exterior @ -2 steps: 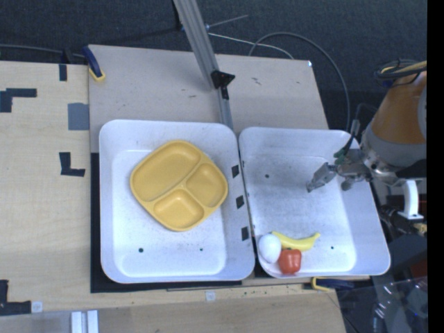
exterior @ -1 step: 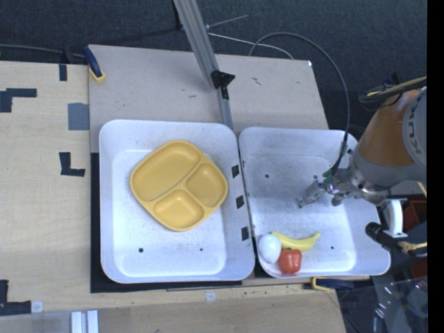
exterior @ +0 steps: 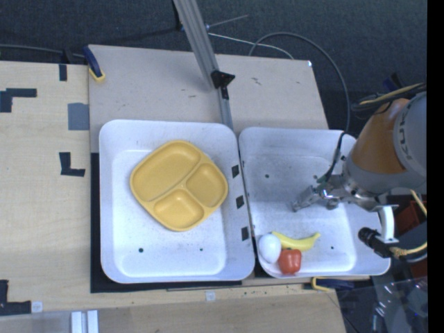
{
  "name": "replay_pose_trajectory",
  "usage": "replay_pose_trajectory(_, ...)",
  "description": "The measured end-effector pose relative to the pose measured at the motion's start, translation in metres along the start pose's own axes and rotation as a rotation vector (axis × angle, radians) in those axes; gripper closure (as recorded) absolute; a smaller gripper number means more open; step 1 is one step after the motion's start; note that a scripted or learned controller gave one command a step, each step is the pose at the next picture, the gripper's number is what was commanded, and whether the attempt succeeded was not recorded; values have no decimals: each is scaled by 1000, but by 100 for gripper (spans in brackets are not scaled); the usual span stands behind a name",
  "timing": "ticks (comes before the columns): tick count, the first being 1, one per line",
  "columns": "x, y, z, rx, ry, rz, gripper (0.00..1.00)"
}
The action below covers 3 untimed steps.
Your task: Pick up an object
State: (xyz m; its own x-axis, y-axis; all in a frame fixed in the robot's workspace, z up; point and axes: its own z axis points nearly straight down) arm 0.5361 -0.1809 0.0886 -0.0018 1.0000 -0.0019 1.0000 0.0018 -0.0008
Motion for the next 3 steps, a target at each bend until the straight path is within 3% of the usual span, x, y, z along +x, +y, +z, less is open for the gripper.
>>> replay_pose_trajectory(1, 1, 0, -11, 0, 2, -1, 100)
replay_pose_trajectory(3, 10, -11, -115, -4, 1, 1, 100)
